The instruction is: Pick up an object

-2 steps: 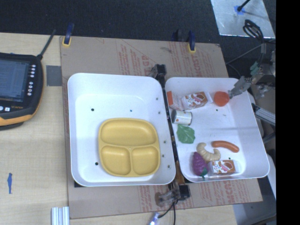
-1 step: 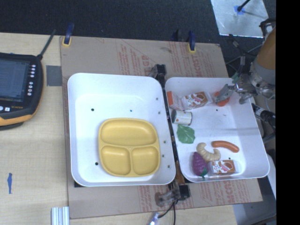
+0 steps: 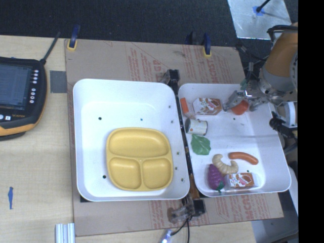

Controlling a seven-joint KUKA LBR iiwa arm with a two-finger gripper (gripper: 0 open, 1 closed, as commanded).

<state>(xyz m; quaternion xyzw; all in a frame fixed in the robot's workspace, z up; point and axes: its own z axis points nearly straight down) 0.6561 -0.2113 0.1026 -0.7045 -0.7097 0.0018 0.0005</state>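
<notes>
At the right bin's (image 3: pixel 283 151) upper right, the gripper (image 3: pixel 242 103) appears closed around a small red-orange object (image 3: pixel 241 107); a slow, straight lift would protect that hold.

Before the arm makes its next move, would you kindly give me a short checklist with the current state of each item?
1. Gripper is over the right bin: ok.
2. A target lies at its tip, a small red-orange object: ok.
3. Object seen between the fingers: cannot tell.
4. Neighbouring carton lies apart from the gripper: ok.
5. Sausage, purple grapes and green leaf lie away from the arm: ok.
</notes>
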